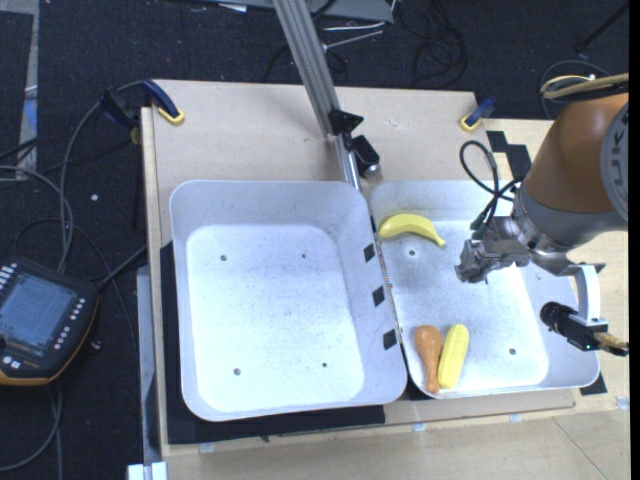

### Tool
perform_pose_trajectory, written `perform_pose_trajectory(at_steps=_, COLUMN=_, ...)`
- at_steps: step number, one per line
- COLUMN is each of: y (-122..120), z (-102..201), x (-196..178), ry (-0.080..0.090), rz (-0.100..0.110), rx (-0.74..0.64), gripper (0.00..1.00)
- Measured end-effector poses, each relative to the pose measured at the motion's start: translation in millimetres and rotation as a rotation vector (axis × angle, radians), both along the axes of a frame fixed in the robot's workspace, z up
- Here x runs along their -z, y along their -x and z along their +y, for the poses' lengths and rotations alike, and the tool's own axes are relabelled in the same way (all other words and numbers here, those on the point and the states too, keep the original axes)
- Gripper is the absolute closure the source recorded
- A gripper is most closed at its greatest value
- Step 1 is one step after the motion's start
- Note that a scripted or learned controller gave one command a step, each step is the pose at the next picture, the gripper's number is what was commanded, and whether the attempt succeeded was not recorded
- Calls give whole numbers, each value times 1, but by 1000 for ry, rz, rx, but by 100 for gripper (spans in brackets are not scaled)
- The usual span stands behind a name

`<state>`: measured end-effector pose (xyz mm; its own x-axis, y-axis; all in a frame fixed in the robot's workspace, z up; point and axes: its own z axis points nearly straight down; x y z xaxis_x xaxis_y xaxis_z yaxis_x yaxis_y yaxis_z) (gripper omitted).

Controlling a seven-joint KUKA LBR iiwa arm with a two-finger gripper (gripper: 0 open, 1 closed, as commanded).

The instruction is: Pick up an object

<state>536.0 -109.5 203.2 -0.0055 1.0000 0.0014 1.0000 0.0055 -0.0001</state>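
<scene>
While the gripper (474, 268) hovers right of centre, grip state unclear, the banana (411, 228) looks light, smooth, curved; best pinched across its middle; corn (453, 355) lies lower.

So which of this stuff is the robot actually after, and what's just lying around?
Job: banana, corn, carrot in the right bin, and the tool above it.
Lying about: left bin, handheld screen, clamps, cables.

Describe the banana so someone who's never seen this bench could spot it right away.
Find the right-hand white bin, the one below the gripper. At its far edge near the divider lies the banana, alone. It is curved and plain yellow, unlike the straight corn cob and orange carrot lying together at the near edge.
</scene>
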Motion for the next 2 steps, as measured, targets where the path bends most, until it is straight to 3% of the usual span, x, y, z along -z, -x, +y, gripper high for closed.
perform_pose_trajectory(at_steps=2, y=-23, z=93, x=-11, ry=0, rz=1, rx=1, gripper=100)
